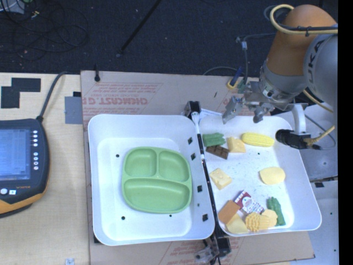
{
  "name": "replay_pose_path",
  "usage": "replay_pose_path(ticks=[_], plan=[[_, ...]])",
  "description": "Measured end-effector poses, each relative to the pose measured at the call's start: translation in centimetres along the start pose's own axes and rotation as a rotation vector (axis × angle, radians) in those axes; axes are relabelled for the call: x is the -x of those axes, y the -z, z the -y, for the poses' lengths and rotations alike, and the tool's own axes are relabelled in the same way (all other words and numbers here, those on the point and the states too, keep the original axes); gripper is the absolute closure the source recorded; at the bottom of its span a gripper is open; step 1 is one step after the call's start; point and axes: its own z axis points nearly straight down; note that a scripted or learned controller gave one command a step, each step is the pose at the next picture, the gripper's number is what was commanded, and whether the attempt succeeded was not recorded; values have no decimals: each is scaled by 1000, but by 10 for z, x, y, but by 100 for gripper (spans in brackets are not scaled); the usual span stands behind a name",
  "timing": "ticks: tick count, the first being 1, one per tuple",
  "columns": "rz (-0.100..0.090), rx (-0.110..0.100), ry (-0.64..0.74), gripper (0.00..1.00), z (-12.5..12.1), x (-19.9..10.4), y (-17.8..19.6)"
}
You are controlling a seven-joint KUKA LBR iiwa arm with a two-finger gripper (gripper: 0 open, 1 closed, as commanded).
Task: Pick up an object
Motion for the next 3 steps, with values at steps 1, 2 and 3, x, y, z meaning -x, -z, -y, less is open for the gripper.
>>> replay_pose_path(ticks=[1,2,3], plan=[[-4,-28,-4,0,15,29,-118],[-3,-16,-2,0,19,4,-158],[-4,-20,-1,0,6,13,-157]])
